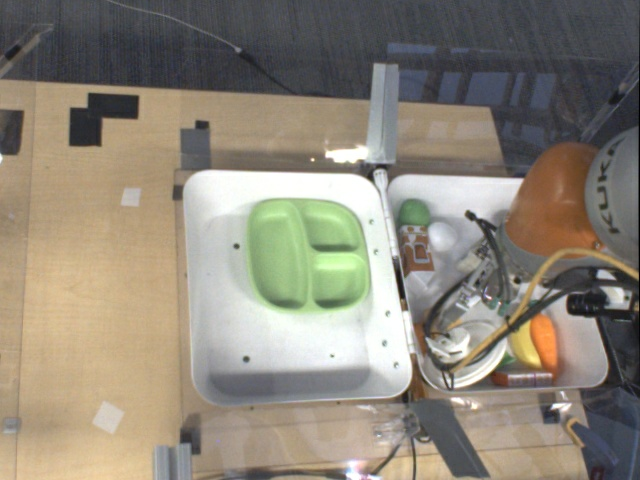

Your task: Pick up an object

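A: While the arm (575, 208) hangs low over the right bin (500, 181), has it got anything?

B: I would say not. Its gripper (483, 280) sits down among the cables near the middle of that bin, and no object shows between its parts. Whether it is spread or closed I cannot tell; wires and the wrist cover it.

A: So what is there to pick?

B: Several things, all in the right bin. A bottle (415, 236) with a green cap lies along the left wall. A white ball (442, 236) rests just beside it. Near the front right corner a carrot (543, 346) stands beside a banana (524, 347), and a red marker (522, 377) lies along the front wall. A white dish (470, 366) sits at the front, partly under the cables.

A: And the left bin (215, 298)?

B: It holds a green tray (305, 254) with compartments, well apart from the gripper.

A: How far along, then?

B: Early to middle, by my reading. The reach into the bin looks done; a firm grasp and the lift are not yet shown. Everything rests on the bin floor.

A: Which object is it after?

B: Hard to say. The gripper is between the ball and the dish, touching neither that I can see.
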